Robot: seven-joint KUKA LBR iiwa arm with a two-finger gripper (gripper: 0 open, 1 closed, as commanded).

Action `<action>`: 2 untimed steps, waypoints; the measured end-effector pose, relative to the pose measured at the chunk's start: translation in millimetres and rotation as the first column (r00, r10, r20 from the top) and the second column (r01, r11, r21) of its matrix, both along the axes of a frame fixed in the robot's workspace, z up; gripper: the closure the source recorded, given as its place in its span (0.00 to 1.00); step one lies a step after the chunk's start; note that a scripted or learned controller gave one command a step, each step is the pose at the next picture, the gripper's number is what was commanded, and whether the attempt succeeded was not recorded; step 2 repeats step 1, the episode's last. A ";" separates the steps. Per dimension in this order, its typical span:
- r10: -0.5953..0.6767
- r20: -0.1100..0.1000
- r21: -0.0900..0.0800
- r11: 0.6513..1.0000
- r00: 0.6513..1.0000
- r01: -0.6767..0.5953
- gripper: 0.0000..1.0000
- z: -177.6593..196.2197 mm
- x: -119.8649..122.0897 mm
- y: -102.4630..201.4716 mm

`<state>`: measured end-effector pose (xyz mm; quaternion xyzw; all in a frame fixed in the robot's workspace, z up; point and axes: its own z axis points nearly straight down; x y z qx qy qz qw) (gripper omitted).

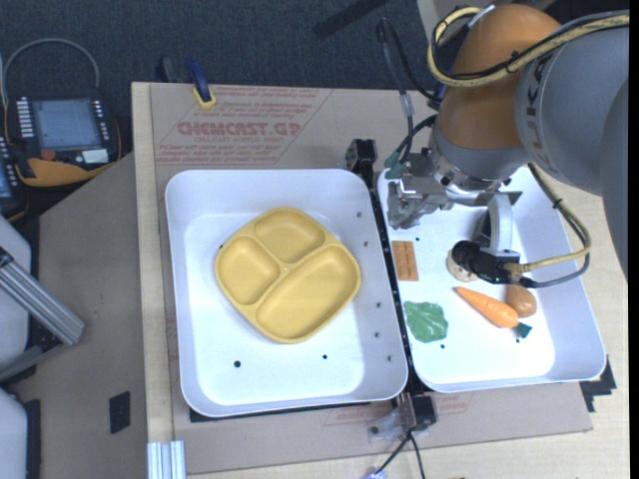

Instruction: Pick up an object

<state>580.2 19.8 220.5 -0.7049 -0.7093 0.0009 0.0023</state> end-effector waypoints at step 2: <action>-0.001 0.007 -0.001 1.000 1.000 0.001 1.00 -4.7 14.7 50.7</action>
